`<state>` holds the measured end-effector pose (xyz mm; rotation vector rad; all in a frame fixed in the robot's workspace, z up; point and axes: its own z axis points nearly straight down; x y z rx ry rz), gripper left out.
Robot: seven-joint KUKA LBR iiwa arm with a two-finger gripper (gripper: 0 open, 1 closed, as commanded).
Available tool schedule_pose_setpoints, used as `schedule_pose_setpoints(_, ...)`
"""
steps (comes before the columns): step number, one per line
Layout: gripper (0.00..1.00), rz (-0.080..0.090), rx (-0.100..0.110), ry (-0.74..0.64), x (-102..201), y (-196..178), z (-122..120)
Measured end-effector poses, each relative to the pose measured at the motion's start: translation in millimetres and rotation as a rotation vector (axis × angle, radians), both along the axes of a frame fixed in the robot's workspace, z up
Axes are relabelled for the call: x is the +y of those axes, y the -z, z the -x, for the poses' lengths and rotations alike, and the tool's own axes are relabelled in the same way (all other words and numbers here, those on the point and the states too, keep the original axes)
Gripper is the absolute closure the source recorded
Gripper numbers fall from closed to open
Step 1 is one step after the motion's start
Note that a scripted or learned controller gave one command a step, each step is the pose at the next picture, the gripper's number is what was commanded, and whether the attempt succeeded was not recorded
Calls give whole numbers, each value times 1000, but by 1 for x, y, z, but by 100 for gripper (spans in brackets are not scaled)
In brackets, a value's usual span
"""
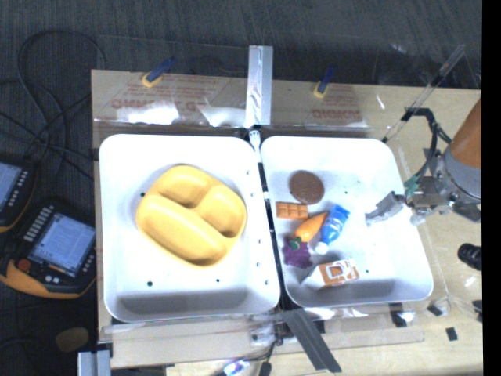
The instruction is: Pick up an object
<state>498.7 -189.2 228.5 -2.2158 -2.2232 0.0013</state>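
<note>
On the worktop (pixel 117 100), two shallow white bins side by side, touching along the middle edge. Smooth, shiny walls with round corners.

In the left bin (pixel 109 233), one big yellow lump (pixel 192 214). Soft-looking, puffy, split into three round bumps. Takes up the middle, with bare white floor all around it, most of it near the front wall.

In the right bin (pixel 376 249), small things bunched on the left half, close to the middle edge. At the back, a flat brown disc (pixel 306 186). Just in front of it, a little orange waffle block (pixel 291 209) with square dents. Then an orange carrot (pixel 311 226), pointed, leaning against a blue and white bottle (pixel 333 227). Beside the carrot's tip, a bumpy purple bunch (pixel 296 254). Near the front wall, a small orange and white box (pixel 338 272), a bit apart from the rest.

Lots of bare floor on the right half of that bin. There, by the right rim, the grey end effector (pixel 389 207), well apart from the bottle and holding nothing. Cannot tell if apart or together.
</note>
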Motion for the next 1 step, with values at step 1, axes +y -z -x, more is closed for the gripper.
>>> schedule_pose_setpoints(1,0,3,-11,203,56,113,-42)
